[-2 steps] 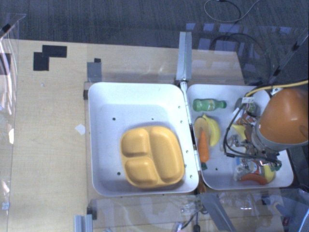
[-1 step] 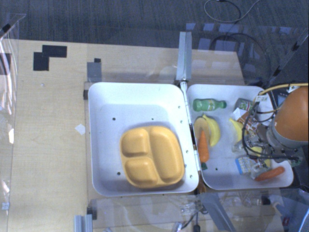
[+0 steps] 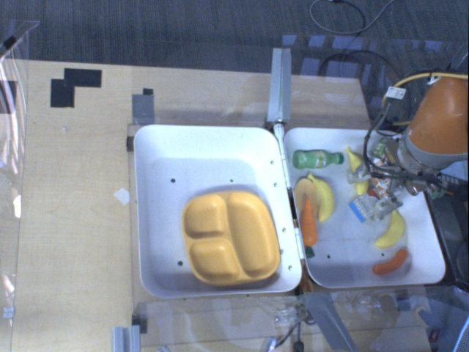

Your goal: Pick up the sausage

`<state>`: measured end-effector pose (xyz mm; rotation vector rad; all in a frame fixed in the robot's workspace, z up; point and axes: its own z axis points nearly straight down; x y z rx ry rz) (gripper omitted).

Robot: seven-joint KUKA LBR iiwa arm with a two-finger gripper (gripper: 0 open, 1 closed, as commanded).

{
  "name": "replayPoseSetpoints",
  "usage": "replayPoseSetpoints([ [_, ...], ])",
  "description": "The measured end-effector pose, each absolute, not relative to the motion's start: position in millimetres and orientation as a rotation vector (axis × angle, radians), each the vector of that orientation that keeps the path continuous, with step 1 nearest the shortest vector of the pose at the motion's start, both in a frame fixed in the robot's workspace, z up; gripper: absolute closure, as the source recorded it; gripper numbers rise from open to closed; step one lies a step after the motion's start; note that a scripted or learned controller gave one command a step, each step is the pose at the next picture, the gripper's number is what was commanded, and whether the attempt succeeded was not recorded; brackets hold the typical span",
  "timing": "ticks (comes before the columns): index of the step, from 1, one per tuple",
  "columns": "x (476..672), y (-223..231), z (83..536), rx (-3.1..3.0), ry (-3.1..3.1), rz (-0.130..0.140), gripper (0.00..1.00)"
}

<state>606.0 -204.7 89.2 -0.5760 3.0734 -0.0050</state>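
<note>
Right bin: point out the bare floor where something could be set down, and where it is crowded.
In the right bin, bare floor lies between the carrot and the sausage, along the near wall. A smaller patch sits beyond the green bottle. Crowded: the far right, where the gripper hangs over small items beside a banana.

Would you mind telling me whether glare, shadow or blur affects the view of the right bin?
Camera view: the sausage is sharp and evenly lit; the claw area is cluttered and hard to resolve; soft shadows fall under the yellow tray; the right bin has no strong glare.
</note>
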Motion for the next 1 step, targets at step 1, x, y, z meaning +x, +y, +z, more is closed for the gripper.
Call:
replayPoseSetpoints([
  [1,524.7,-200.9,89.7,-0.646,3.062,-0.007,0.00],
])
